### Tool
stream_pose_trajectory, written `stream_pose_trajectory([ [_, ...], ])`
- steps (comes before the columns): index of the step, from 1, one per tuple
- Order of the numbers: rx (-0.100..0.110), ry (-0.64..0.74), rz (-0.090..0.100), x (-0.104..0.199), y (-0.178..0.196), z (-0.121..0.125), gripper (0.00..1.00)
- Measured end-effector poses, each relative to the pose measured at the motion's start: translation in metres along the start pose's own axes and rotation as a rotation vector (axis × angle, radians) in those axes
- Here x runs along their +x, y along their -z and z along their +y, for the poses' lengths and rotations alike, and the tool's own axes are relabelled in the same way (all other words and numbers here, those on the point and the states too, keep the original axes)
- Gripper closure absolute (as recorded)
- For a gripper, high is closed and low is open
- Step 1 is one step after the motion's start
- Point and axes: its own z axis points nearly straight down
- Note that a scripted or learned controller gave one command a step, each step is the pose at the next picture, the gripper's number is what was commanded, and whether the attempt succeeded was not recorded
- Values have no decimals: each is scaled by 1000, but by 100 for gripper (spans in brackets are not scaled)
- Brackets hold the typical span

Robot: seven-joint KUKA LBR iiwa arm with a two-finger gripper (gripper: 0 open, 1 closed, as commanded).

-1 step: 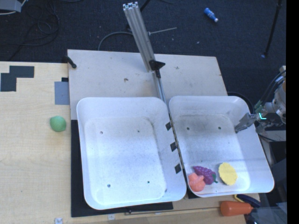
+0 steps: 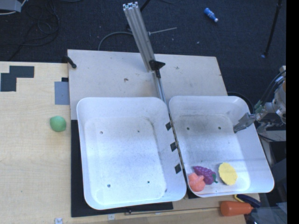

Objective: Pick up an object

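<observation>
In the right bin (image 2: 210,107), three small objects lie along the near wall: an orange-red lump (image 2: 196,182), a purple grape-like bunch (image 2: 204,172) and a yellow disc-shaped piece (image 2: 227,173). My gripper (image 2: 243,123) pokes in over the right rim of that bin, well above and behind the three objects, touching none of them. Nothing is visible between its tips.
The left bin (image 2: 122,107) sits beside it, joined by black clips. A green ball (image 2: 58,123) rests on the wooden surface at far left. An orange tool (image 2: 236,207) lies in front of the right bin. A metal rail (image 2: 142,36) slants up from between the bins.
</observation>
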Motion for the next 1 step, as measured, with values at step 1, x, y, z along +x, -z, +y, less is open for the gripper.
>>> stream_pose_trajectory([
  [1, 3, 1, 1, 1, -43, -3, 0],
])
